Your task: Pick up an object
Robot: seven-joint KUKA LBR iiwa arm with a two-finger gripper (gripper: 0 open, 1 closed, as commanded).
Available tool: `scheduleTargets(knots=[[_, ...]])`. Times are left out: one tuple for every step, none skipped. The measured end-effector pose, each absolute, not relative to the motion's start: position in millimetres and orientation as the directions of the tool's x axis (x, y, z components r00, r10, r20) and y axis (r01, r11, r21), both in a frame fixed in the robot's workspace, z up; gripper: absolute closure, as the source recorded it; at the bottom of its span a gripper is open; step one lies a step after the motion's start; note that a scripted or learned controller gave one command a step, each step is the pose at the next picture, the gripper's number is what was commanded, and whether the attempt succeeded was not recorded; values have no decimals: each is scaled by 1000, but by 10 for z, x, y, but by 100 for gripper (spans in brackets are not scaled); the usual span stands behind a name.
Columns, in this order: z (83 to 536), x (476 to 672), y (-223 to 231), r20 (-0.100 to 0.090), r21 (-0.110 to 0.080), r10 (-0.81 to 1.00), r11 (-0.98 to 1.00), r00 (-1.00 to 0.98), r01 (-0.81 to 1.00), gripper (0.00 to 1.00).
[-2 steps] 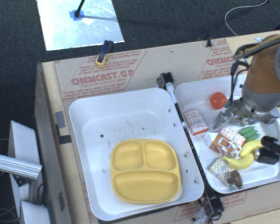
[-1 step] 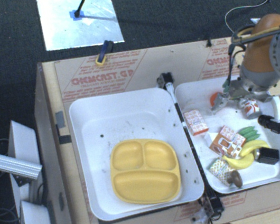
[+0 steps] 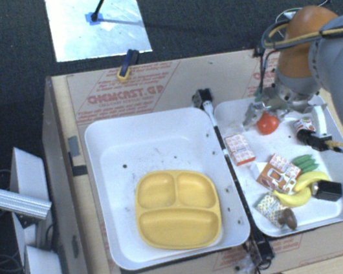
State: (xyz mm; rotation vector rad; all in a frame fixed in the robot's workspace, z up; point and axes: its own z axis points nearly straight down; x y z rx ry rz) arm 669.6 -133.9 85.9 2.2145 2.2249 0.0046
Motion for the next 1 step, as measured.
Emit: scheduleTargets(knots=[[971, 6704, -1347, -2, 6, 1000, 8, -8, 1000, 100]])
